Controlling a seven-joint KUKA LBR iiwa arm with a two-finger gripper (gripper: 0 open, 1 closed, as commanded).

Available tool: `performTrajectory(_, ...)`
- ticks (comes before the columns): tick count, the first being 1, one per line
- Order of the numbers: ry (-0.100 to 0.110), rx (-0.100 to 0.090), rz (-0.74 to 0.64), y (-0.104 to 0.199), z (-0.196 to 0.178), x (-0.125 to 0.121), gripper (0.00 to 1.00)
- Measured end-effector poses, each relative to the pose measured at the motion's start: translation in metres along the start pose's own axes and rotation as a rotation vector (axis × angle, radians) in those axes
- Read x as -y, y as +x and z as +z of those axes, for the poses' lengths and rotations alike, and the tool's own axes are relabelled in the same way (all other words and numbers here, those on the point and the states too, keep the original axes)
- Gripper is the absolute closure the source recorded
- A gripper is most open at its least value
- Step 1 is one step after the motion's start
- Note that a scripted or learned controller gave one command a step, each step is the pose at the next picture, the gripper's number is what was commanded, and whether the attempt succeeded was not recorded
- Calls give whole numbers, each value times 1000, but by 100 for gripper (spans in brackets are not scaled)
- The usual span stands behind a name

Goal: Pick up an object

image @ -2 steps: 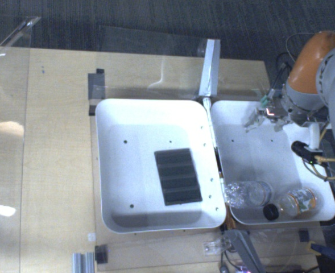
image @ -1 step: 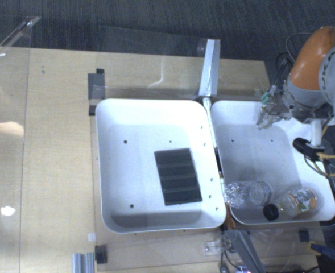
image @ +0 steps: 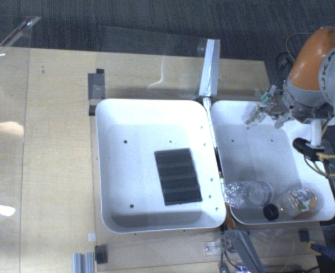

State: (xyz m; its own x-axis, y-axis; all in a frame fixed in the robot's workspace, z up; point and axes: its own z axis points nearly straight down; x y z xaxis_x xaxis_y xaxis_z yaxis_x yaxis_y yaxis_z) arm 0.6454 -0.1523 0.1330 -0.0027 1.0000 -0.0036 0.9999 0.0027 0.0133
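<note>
Arm: grey with an orange band (image: 318, 50), coming in from about 2 o'clock in the camera view and reaching over the far part of the right bin (image: 252, 169).
Gripper (image: 267, 121): over the right bin's far edge, at roughly 12 o'clock of that bin; two pale prongs point down and spread away from each other, with nothing between them.
Gripper state: prongs apart, holding nothing.
Right bin contents: a clear plastic bottle (image: 248, 193) lies on its side along the near wall, at about 6 o'clock of the bin; a second bottle with a dark cap and a brownish label (image: 289, 203) lies just beside it, toward 5 o'clock.
Bottles and gripper: well apart, the bottles at the near wall, the gripper at the far wall.
Left bin (image: 121, 152): holds a flat dark ribbed pad (image: 178, 177), slightly right of centre and tilted a little, near the 4 o'clock part of the floor.
Divider: a grey upright bar (image: 210, 67) stands at 12 o'clock, between the two bins' far corners.
Cable: a yellowish cable (image: 329, 164) loops at 3 o'clock of the right bin, by its rim.
Bench (image: 48, 152): pale wood, under both bins.
</note>
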Motion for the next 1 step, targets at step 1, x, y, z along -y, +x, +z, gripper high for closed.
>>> performTrajectory(1,2,-3,-50,32,43,63,0)
